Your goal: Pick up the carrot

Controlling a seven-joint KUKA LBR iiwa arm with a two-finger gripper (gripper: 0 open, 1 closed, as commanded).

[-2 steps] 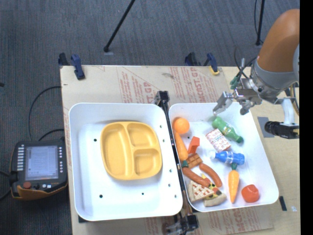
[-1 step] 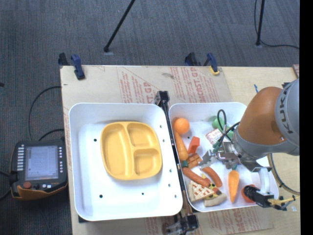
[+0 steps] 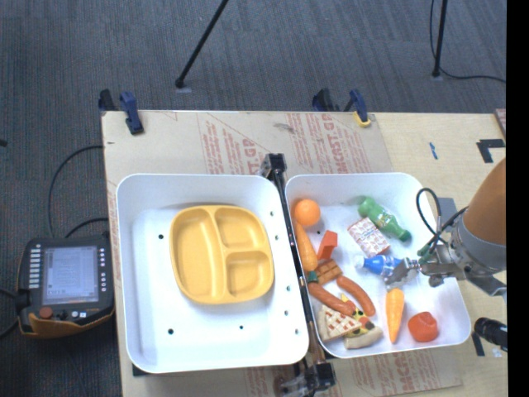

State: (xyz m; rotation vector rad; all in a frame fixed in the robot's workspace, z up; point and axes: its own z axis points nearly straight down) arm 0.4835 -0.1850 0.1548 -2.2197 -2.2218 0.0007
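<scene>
- The grey arm with the orange band is reaching in from the right, low over the right white bin, and the gripper is hanging over its middle part, probably to approach the task's thing from above.
- The long orange carrot is lying flat on the floor of this right bin, with the thick end up toward the gripper and the thin tip pointing to the near wall.
- The thick end is sitting just below the fingers, very near or maybe touching; from this slanted view it is not possible to say which.
- Nothing is lying between the fingers, so they are not grasping the carrot; whether they are spread or closed is too small and blurred to tell.
- Just beside the carrot are a red tomato-like toy on the right and a slice of toy pizza on the left, so a straight descent seems safer.
- The yellow divided plate is resting alone in the left white bin.
</scene>
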